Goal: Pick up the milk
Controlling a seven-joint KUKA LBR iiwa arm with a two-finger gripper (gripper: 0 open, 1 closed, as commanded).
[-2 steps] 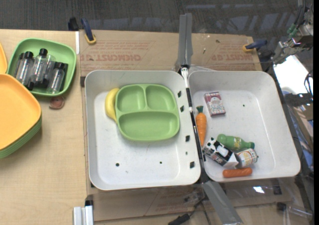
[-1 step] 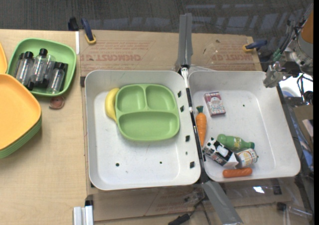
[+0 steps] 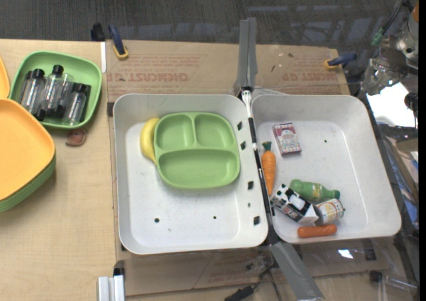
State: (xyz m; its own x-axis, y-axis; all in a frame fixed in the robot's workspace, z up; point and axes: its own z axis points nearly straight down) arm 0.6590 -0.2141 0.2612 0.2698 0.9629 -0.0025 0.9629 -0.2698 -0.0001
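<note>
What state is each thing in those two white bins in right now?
Green divided plate: flat in the left bin, right way up.
Yellow item: partly tucked under the plate's left edge.
Milk carton: on its side in the right bin.
Carrot: lying along the divider.
Green bottle: on its side.
Can: tipped over.
Red-and-white box: lying flat, apart from the rest.

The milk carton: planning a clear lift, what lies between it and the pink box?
In the camera view, bare bin floor separates the milk carton from the pink box; the carrot lies just left.
</note>
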